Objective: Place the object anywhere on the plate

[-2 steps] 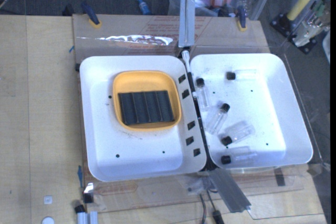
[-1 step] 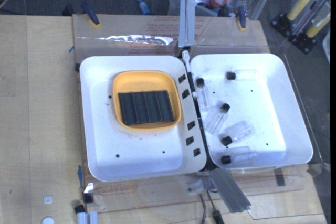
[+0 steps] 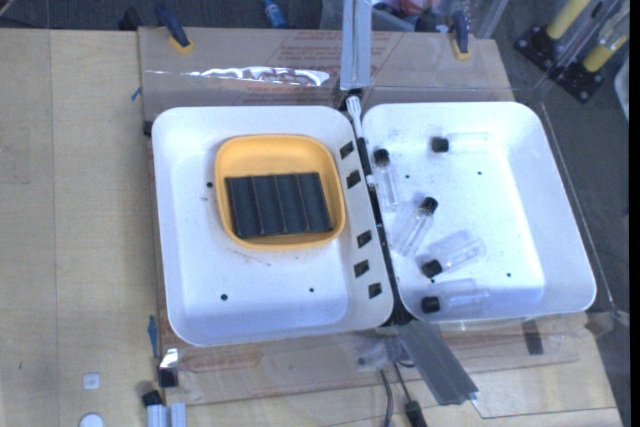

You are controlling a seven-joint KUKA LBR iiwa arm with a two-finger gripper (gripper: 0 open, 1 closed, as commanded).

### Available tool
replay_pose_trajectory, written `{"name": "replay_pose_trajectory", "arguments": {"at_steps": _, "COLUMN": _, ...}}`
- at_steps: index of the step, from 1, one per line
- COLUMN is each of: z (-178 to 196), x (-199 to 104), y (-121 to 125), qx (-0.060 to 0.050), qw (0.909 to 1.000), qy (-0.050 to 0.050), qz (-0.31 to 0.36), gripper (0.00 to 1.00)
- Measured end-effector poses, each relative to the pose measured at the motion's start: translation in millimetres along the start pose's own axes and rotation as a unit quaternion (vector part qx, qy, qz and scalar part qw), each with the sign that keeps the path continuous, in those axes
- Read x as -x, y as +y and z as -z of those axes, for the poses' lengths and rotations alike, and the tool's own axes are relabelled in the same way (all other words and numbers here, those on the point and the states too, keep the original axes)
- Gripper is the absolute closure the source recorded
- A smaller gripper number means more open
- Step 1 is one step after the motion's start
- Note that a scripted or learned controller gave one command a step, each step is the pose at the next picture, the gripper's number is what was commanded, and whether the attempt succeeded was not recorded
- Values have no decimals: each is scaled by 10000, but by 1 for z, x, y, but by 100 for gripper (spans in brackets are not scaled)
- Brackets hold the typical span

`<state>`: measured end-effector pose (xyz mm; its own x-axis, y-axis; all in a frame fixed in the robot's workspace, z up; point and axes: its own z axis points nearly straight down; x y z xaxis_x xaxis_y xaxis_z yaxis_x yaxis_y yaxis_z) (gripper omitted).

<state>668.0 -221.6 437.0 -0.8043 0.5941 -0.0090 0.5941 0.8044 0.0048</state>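
**Inspector:** Report the large items first.

**Assistant:** Wooden bench (image 3: 60, 215), bearing two shallow white bins that touch along their inner walls. The left bin (image 3: 190, 285) holds a yellow plate (image 3: 280, 147) with rounded corners, lying flat in the bin's upper middle.

**Inspector:** Anything on the plate?

**Assistant:** A dark ribbed insert (image 3: 278, 205) covers most of its floor.

**Inspector:** And the right bin (image 3: 535, 215)?

**Assistant:** Five clear vials with black caps lie on their sides in its left half. The top vial (image 3: 462, 142) sits near the far wall, the second vial (image 3: 386, 183) just beside the divider, the middle vial (image 3: 413, 231) slanted, the fourth vial (image 3: 455, 251) below it, and the lowest vial (image 3: 462, 298) near the front wall. All are well apart from the plate.
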Motion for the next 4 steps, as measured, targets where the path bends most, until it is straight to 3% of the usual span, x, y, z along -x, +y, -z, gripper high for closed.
{"name": "replay_pose_trajectory", "arguments": {"at_steps": 1, "z": 1, "x": -5, "y": -4, "qx": 3, "qw": 9692, "qy": 23, "qz": 2461, "gripper": 100}}
{"name": "replay_pose_trajectory", "arguments": {"at_steps": 2, "z": 0, "x": -5, "y": -3, "qx": 8, "qw": 9270, "qy": 19, "qz": 3750, "gripper": 100}}
{"name": "replay_pose_trajectory", "arguments": {"at_steps": 4, "z": 0, "x": 0, "y": 1, "qx": 13, "qw": 7984, "qy": -5, "qz": 6022, "gripper": 100}}
